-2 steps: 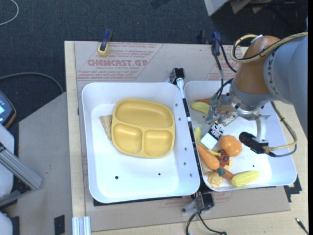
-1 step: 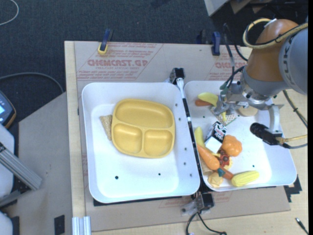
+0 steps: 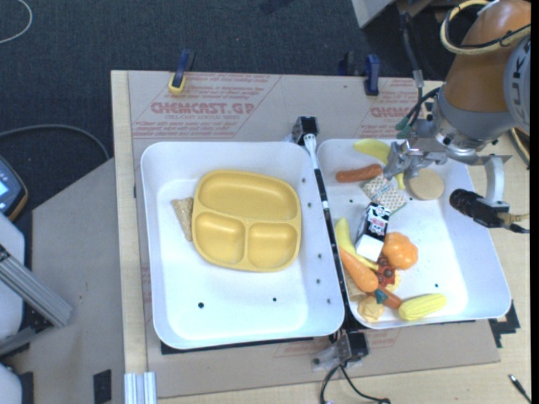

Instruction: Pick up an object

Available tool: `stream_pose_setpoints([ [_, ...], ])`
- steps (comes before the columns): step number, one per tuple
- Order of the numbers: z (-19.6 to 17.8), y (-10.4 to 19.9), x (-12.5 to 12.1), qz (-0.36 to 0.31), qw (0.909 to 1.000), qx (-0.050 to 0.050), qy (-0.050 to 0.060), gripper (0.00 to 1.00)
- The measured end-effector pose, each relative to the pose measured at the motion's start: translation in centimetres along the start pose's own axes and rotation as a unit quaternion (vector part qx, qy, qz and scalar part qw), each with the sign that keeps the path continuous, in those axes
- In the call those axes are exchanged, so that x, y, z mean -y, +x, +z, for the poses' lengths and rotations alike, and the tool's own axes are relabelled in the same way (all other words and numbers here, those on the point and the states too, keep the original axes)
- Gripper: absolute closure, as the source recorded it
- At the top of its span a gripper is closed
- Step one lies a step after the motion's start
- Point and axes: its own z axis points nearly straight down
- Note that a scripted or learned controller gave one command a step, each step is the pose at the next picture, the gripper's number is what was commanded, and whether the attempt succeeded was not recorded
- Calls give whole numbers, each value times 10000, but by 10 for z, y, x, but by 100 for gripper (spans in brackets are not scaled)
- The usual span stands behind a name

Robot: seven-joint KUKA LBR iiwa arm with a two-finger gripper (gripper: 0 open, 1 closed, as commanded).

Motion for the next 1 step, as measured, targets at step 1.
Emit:
stream_pose_setpoints([
  [1, -17, 0, -1, -3, 10000, -2, 3, 100],
])
